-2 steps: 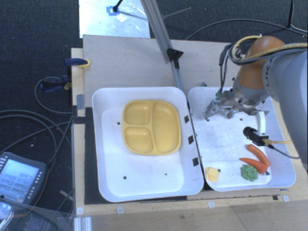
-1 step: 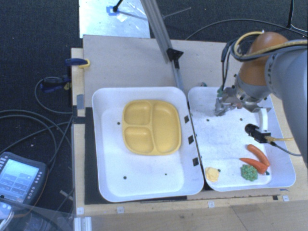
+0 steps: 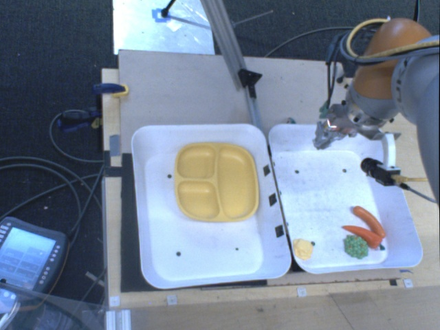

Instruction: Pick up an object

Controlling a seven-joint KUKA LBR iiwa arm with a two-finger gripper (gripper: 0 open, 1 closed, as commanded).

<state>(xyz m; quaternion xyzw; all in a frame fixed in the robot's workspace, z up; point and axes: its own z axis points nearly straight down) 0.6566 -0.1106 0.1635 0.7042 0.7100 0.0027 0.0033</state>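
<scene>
**Gripper over bare bin floor, well apart from the loose pieces**

The grey arm's gripper (image 3: 330,135) hangs over the right shallow white bin (image 3: 323,198), near its 11 o'clock corner and above bare floor. From this slant it cannot be told whether it is open or closed, and nothing is seen held in it.

The pieces worth picking lie well apart from it, along the same bin's 5 to 7 o'clock edge. Two slim orange toy pieces (image 3: 368,222) lie side by side, nearly touching. A small green knobbly piece (image 3: 355,246) sits just beside the lower one. A small pale-yellow lump (image 3: 302,248) rests alone toward the 7 o'clock corner, close to the wall. They look scattered loosely rather than arranged. Being so close to the rim would probably leave little room on that side for a grasp. A descent from the gripper's present spot would likely close on nothing, so a move toward 5 o'clock seems called for.

The left shallow white bin (image 3: 148,205) holds a yellow three-compartment plastic plate (image 3: 216,182), lying flat near the middle. It is broad and low, so probably a harder grasp.

Both bins sit side by side on a pale tabletop (image 3: 179,81). A blue clamp (image 3: 110,88) grips its 10 o'clock edge. A slanted metal pole (image 3: 227,33) runs down from 12 o'clock. Dark carpet (image 3: 48,47) surrounds the tabletop, with loose cables (image 3: 69,136) at 9 o'clock and a grey handheld control pendant (image 3: 27,249) at 7 o'clock.
</scene>
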